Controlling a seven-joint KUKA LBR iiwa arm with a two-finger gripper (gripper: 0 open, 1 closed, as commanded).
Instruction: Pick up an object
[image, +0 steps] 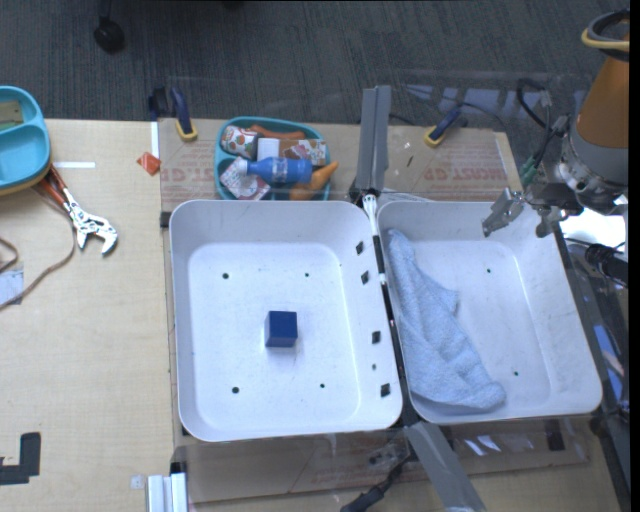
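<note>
Camera view from above the bench, and we've got two shallow white bins side by side. Left bin (200, 330) first: one small blue cube (282, 328) sitting flat on the floor of it, a little below the middle, well apart from every wall. Nothing touching it.

Over to the right bin (540, 330): a pale blue cloth (435, 335) lies crumpled along its left side, running from near the top-left corner down to the bottom edge, where it bunches up into a thicker lump. Its left edge runs along the bin's left wall.

Behind the left bin, a small teal tub (272, 160) crammed with bits and pieces, a blue bottle among them, plus something orange; the rest is too jumbled to tell. Far left on the wooden bench top (80, 350), part of a light blue tray (22, 135) shows at the edge, with a silver wrench (88, 228) lying just below it.

Now the arm (605, 110), coming in from the right, orange band up top. The gripper (528, 212) sits over the top-right corner of the right bin. Its two fingers are spread apart, one fingertip (497, 220) poking out over the bin's upper edge, the other close to the wrist. Nothing between them. The gripper is well apart from the cloth and from the blue cube across in the other bin.
</note>
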